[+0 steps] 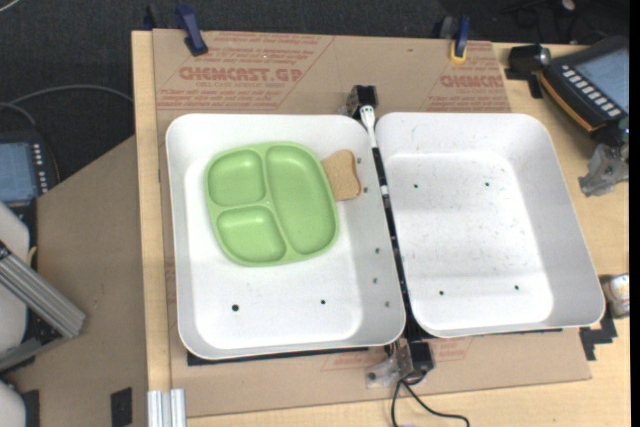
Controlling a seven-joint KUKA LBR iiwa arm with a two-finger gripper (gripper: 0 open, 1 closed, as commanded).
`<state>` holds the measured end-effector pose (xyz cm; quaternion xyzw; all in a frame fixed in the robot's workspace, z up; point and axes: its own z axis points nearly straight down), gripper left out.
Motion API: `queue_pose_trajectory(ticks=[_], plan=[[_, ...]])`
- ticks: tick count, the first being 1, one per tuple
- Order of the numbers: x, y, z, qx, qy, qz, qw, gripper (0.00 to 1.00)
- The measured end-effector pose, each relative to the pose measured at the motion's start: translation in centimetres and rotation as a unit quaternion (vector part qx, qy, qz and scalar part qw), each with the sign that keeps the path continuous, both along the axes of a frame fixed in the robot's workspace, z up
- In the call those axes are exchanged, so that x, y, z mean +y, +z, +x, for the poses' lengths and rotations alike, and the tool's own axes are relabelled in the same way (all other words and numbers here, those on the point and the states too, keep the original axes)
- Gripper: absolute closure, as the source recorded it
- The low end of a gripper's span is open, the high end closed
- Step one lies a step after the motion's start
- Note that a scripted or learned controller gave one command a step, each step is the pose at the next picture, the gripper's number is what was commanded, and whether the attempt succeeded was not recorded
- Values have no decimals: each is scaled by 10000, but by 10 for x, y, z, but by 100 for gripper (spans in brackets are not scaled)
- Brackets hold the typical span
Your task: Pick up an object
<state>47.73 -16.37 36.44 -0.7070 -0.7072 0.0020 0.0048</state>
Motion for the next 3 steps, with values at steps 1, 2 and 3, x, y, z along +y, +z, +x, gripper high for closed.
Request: queue_pose_trajectory(ticks=[1,2,3], plan=[[-64,69,29,-97,-21,-58,9999,100],[-37,-26,0,1,-6,2,10000,100],[-56,71,28,-115,4,-55,9999,100]])
